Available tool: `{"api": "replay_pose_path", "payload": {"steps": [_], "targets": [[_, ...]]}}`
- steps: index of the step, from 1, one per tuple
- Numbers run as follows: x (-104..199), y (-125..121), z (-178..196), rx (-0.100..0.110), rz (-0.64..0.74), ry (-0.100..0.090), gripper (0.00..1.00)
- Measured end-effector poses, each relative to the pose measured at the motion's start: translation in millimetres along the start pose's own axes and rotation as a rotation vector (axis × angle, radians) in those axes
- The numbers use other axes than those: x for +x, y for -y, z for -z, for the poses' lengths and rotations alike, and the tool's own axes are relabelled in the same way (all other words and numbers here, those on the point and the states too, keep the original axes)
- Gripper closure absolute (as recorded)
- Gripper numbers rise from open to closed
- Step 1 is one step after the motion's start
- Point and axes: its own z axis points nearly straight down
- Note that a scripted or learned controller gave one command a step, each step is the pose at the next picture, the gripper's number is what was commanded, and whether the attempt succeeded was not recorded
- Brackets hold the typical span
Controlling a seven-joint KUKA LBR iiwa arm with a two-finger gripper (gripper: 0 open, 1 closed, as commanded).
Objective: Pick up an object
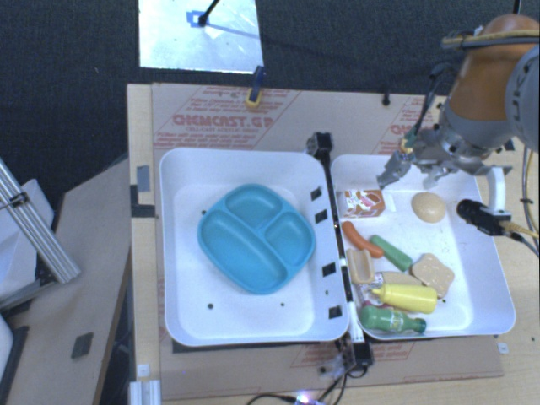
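My gripper (pixel 415 174) hangs over the far end of the right bin (pixel 498 294), open, with nothing between its fingers. Just below it lie a red-and-white packet (pixel 361 202) and a beige egg-shaped piece (pixel 429 207). Closer to the front of that bin are a red sausage (pixel 361 239), a green pickle (pixel 391 253), a slice of toast (pixel 432 274), a tan bun piece (pixel 361 267), a yellow bottle (pixel 407 296) and a green bottle (pixel 392 320).
The left bin (pixel 186 310) holds a blue divided plate (pixel 256 237). A black divider (pixel 333 234) runs between the bins. A black part on the arm (pixel 479 216) overhangs the right bin's right side. A shiny sheet (pixel 200 22) lies beyond the bench.
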Motion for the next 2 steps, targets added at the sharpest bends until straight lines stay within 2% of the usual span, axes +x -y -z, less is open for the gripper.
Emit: {"api": "replay_pose_path", "payload": {"steps": [1,2], "targets": [[0,-3,7,-0.012,0.002,0.001,0.00],[-1,0,-56,-0.006,0.000,0.000,0.00]]}}
